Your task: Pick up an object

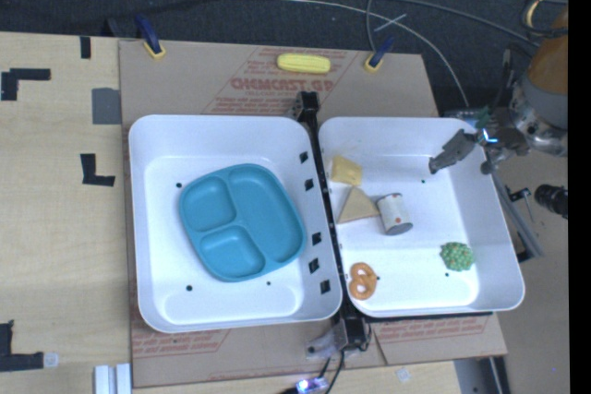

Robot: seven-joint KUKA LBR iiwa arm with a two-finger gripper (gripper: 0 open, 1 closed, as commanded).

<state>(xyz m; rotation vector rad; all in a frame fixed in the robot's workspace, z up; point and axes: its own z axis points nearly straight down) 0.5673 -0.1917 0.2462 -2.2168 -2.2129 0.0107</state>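
- Pretzel [362, 280]: small, brown, looped, lying flat near the front-left corner of the right bin [503, 291], closest to the camera. I judge it light and stiff but brittle; the loops give an edge to catch, yet it sits low, so a pinch across its outer width would have to go nearly to the floor.
- Green clump [456, 256]: knobbly, broccoli-like, towards the front-right of the same bin, well apart from the pretzel. Probably light and a little yielding, with a rough surface that should not slip. It stands proud of the floor, with clear space all round.
- Grey cylinder [394, 214]: on its side near the bin's middle, a red mark on it. Likely stiff and smooth; it may roll, so I would close across the round body, not along it.
- Two pale yellow wedges: one [346, 170] near the divider, one [357, 207] just beside the cylinder. Flat and thin, poor purchase.
- Blue sectioned tray [242, 220]: in the left bin [148, 198]; too broad for me.
- Yellow item [304, 64]: on the cardboard behind the bins.
- My gripper [459, 152]: over the right bin's back-right corner, carrying nothing. Whether my jaws are spread or pressed together I cannot tell.
- Best candidate, in my judgement: the green clump.
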